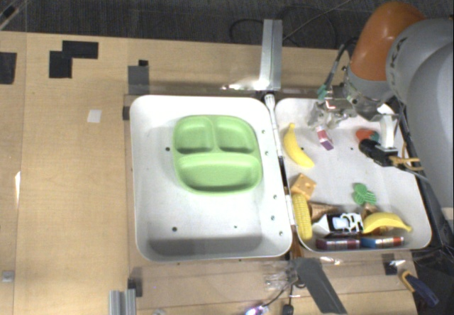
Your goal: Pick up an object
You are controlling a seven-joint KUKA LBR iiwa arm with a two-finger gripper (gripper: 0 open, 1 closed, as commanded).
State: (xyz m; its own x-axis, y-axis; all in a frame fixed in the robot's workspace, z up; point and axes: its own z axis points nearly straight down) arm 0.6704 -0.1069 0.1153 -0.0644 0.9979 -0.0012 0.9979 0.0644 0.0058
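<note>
In the camera view, the arm (397,44) reaches in from the right and the gripper (328,116) hangs low over the far part of the right bin (425,228). A small pink and white object (325,140) lies just below its tips, on the bin floor as far as can be judged; whether the jaws are apart or together cannot be told. Nothing appears lifted, so the pick seems not yet done. A banana (297,147), corn cob (301,214), second banana (385,221) and green piece (364,194) lie nearby. The left bin (149,235) holds a green tray (216,152).
</note>
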